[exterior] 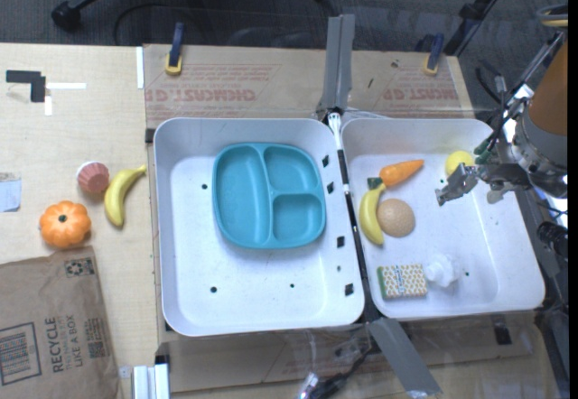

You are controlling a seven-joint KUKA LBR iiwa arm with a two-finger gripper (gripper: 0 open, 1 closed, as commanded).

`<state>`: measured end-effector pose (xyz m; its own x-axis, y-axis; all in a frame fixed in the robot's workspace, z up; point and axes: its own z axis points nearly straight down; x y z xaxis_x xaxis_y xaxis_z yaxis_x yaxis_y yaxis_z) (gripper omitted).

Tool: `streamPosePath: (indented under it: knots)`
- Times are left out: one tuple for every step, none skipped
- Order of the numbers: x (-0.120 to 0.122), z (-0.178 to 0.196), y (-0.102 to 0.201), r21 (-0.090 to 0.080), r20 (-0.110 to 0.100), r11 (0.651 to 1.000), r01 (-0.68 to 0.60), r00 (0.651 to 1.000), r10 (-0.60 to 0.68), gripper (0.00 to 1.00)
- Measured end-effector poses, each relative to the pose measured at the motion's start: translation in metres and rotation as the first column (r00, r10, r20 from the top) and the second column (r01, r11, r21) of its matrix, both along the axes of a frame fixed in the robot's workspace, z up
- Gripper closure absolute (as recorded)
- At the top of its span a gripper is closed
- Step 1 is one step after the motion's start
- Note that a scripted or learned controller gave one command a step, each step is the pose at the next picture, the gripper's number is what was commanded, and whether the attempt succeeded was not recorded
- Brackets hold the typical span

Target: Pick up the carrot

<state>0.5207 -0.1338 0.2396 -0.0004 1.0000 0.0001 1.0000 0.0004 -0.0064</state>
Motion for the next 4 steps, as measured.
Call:
streamPosePath:
  knots:
    - [0.058, -0.129, 0.025, -0.001, 0.0, 0.998, 0.063, 0.998, -0.063, 0.0]
    - [0.111, -0.15, -0.002, 0.0, 0.004, 0.977, -0.212, 0.977, 0.212, 0.0]
    - [0.111, -0.143, -0.004, -0.001, 0.003, 0.978, -0.209, 0.978, 0.209, 1.0]
    - [0.069, -0.051, 0.1, 0.0, 0.002, 0.964, -0.266, 0.964, 0.266, 1.0]
